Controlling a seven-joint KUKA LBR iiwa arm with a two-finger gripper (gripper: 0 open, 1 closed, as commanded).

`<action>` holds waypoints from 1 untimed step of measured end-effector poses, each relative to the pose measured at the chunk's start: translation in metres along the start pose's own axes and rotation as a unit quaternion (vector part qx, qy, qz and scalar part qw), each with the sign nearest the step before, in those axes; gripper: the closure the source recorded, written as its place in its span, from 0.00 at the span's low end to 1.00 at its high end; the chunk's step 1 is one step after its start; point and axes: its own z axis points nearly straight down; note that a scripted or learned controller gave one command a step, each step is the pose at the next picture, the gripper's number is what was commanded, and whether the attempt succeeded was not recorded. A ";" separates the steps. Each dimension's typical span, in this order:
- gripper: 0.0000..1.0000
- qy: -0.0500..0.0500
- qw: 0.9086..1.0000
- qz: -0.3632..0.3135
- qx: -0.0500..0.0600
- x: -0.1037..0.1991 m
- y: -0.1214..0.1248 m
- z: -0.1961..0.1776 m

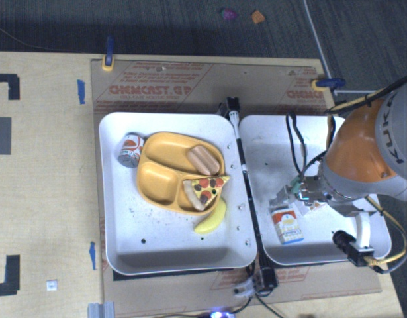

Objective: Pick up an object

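Flanking a dark carpet (pixel 190 12), tan bench (pixel 44 197) and two white bins (pixel 117 244); gripper (pixel 297 194) state indiscernible.

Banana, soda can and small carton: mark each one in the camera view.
banana (pixel 212 220), camera view, middle of its yellow curve.
soda can (pixel 130 150), camera view, its side.
small carton (pixel 288 226), camera view, its upper face.

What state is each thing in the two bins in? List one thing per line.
Yellow tray: flat in left bin.
Hot dog: in tray.
Pizza slice: in tray.
Banana: beside tray.
Can: on its side.
Small carton: lying flat, right bin.
Claw: above the carton.
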 end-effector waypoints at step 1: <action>0.00 0.000 1.000 0.000 0.000 0.000 0.000 0.000</action>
